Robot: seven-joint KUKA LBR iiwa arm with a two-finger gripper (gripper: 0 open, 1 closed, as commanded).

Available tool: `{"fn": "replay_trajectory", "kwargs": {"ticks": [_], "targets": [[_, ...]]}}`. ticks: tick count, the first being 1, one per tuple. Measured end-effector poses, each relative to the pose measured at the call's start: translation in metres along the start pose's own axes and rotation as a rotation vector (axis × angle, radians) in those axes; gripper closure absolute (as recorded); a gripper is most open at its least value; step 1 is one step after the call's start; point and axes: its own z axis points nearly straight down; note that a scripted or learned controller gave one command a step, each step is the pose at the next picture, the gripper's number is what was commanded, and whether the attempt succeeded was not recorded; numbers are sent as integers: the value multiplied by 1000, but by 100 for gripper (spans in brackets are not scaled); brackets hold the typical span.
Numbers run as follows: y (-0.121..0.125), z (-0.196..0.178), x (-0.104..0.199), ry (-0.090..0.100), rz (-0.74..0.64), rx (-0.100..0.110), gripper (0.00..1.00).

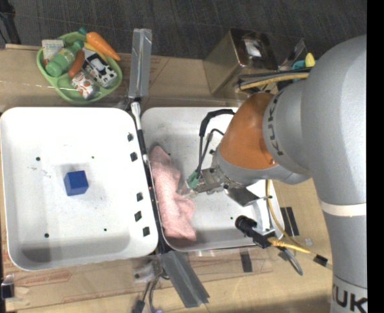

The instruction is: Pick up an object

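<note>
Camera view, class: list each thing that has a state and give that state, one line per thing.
Blue cube: resting flat in the left bin, apart from the walls.
Pink cloth: crumpled, lying along the right bin's left wall.
Hand: low over the right bin, at the cloth's edge.
Green bowl: full of toy food, behind the bins.

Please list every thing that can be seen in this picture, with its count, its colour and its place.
blue cube: one, blue, in the left bin, apart from its walls
pink cloth: one, pink, along the left wall of the right bin
white bins: two, white, side by side on the bench
green bowl: one, green, holding small toy items, behind the left bin
cardboard box: one, brown, behind the right bin
arm: one, grey with an orange band, over the right bin
gripper: one, at the right edge of the pink cloth
</note>
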Motion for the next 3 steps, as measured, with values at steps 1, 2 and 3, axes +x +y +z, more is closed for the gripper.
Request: {"fn": "replay_trajectory", "kwargs": {"ticks": [1,2,3], "targets": [[0,0,0,-1,0,0,0],[-34,16,-4,-1,-74,-13,0],[-33,7,-3,1,-81,-10,100]]}}
